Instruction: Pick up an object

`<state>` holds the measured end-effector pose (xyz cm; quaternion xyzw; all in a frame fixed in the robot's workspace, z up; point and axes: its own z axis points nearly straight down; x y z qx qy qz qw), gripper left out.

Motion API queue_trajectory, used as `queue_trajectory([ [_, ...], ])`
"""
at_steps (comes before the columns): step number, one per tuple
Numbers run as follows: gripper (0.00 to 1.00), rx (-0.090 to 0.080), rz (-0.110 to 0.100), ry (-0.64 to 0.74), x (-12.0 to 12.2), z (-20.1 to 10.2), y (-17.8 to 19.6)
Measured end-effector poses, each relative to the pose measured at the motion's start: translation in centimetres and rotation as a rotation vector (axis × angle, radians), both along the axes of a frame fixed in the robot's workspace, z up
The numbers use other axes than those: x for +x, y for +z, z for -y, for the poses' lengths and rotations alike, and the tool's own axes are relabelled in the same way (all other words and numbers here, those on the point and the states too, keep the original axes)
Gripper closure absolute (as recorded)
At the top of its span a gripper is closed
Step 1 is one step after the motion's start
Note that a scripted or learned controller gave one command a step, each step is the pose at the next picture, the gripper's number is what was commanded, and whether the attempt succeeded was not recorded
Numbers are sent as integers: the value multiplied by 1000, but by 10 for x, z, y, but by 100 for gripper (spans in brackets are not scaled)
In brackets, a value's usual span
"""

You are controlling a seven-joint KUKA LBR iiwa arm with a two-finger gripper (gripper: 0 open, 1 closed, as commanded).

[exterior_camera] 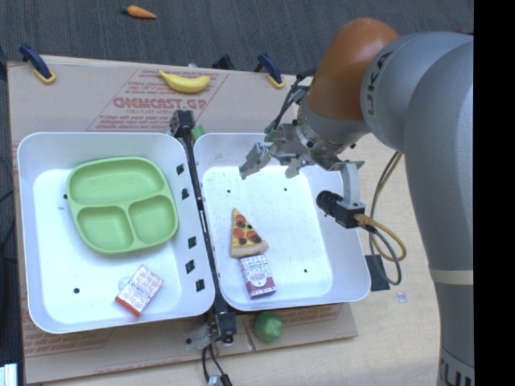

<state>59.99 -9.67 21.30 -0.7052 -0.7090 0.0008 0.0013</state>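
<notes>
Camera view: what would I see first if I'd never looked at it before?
The big grey robot arm with its orange band fills the right side, reaching over the right bin. A pizza slice lies in that bin, and a green plate sits in the left bin.

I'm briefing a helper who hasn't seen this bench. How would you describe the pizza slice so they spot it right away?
Look at the right bin of the two white ones. Near its left side lies a flat triangular pizza slice, tip pointing away from the camera, tan crust toward the near edge. Just below it sits a small red carton, which is rectangular; the slice alone is triangular with yellow and red toppings.
</notes>
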Motion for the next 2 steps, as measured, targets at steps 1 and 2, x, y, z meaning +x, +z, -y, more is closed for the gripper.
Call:
queue_trajectory([
  [1,0,-1,-1,2,-46,-4,-34],
  [2,0,-1,-2,0,40,27,-110],
])
